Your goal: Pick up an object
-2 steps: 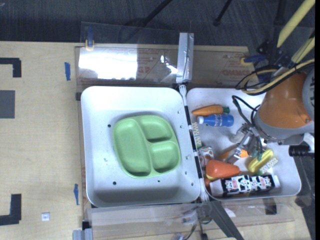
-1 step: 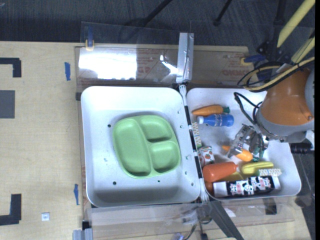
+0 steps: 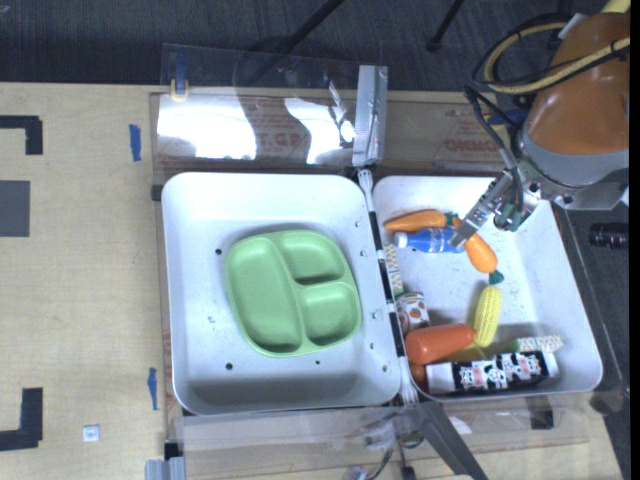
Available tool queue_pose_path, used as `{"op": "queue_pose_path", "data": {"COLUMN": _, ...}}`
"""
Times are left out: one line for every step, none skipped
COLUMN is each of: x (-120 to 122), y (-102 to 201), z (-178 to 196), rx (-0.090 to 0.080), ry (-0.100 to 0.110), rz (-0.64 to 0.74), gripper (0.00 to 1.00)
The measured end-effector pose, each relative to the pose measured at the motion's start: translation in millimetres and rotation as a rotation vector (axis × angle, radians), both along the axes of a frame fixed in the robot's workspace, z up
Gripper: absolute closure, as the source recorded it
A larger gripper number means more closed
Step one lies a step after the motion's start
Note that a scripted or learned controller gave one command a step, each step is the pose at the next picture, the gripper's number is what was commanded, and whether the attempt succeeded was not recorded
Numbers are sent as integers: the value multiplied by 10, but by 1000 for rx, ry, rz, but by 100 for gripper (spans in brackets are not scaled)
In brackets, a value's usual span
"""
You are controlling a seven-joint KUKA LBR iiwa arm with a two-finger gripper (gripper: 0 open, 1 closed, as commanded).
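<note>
Seen from above, the grey arm with its orange band reaches in from the right over the right bin (image 3: 578, 298) on the desk (image 3: 80, 268). Its claw (image 3: 468, 224) is low at the bin's far side, its tip right at the cap end of a blue bottle (image 3: 432, 241) and just beside two toy carrots, one long carrot (image 3: 415, 220) lying across the far side of the bottle, the other, short carrot (image 3: 482, 254) just to its right. Whether the claw's jaws are apart or together cannot be told at this size, and nothing is clearly seen between them. Nearer the camera in the same bin lie a yellow corn cob (image 3: 487, 311), a small orange-and-white carton (image 3: 413, 312), an orange-red sausage-shaped toy (image 3: 438, 341) and a black-and-white patterned tube (image 3: 492, 373) along the near wall. The left bin (image 3: 190, 218) holds a green divided plate (image 3: 292, 290), lying flat and well apart from the claw.
</note>
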State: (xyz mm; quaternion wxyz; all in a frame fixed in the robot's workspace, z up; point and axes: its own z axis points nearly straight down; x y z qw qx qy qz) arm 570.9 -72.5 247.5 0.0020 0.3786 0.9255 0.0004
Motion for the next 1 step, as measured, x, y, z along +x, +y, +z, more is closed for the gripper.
{"op": "queue_pose_path", "data": {"x": 78, "y": 325, "z": 901, "rx": 0, "ry": 0, "rz": -10, "gripper": 100}}
